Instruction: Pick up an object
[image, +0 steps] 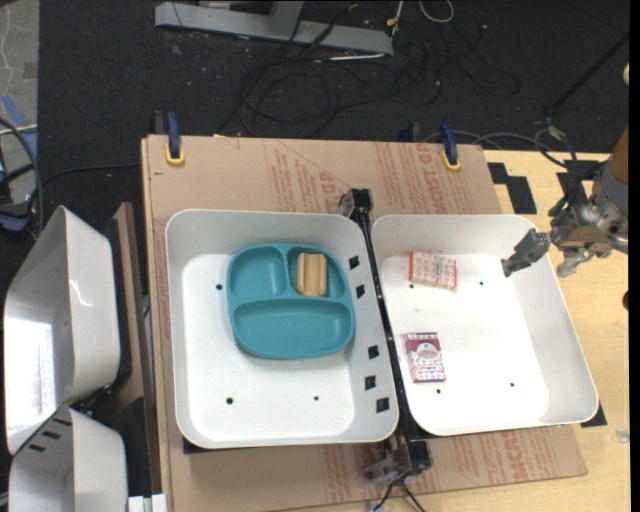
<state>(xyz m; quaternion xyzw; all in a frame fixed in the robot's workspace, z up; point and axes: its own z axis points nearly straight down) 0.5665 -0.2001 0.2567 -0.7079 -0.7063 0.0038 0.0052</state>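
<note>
My gripper (547, 257) hangs over the upper right rim of the right bin (560, 330), open, with nothing between its spread fingers (522, 254). Inside that bin lie two small packets. A red and white one (432, 270) is near the top left, well to the left of the gripper. A pink and maroon one (425, 357) lies lower, toward the bin's middle left. In the left bin (200, 400) sits a teal divided plate (285, 325) with a small tan wooden block (312, 274) in its upper right compartment.
A black divider (374, 310) runs between the bins. Both bins rest on a cardboard sheet (280, 170) held by blue and yellow clamps (174, 140) at the back. White tubs (60, 320) stand off the bench's left side. Cables (300, 70) lie on the dark floor behind.
</note>
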